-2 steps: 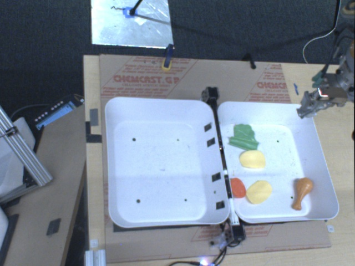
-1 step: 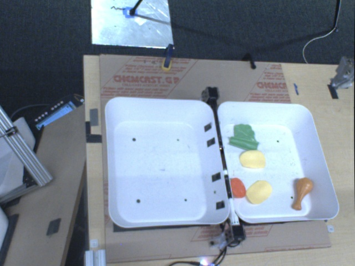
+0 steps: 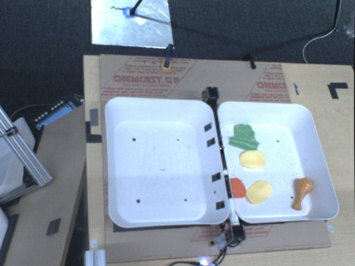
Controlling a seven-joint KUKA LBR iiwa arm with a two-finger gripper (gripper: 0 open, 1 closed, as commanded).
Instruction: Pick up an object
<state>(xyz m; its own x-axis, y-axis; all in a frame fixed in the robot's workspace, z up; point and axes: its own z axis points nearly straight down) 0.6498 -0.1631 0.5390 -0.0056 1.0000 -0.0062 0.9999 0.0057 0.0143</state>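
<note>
Arm and claw: whether the claw is spread or pressed together cannot be told.

Task items: all lie in the right-hand shallow white plastic bin (image 3: 320, 148). A flat green leaf-shaped toy piece (image 3: 243, 137) sits toward the bin's far side. Just below it is a pale yellow rounded lump (image 3: 252, 159), apart from the green piece. A second yellow rounded lump (image 3: 259, 192) lies nearer the front. Just beside that, against the bin's left wall, is a small red-orange round piece (image 3: 237, 188); whether the two touch cannot be settled. A brown drumstick-shaped toy (image 3: 302, 192) lies well apart near the right wall, thick end uppermost in the view.

Surface: the left-hand shallow white plastic bin (image 3: 111, 165) stands beside the right bin. The two meet along a dark seam bearing several small black clips (image 3: 211, 142). Both bins rest on a brown cardboard sheet with red printed lettering (image 3: 145, 75), which lies on a tan bench top (image 3: 52, 201). A small yellow and blue object (image 3: 167, 61) sits at the sheet's far edge.

Surroundings: a dark carpeted floor (image 3: 44, 37) lies beyond the bench. On it is a square silver reflective sheet (image 3: 132, 15); a thin white cable (image 3: 321, 35) loops at upper right. A slanted aluminium frame member (image 3: 22, 154) stands at the left edge.
</note>
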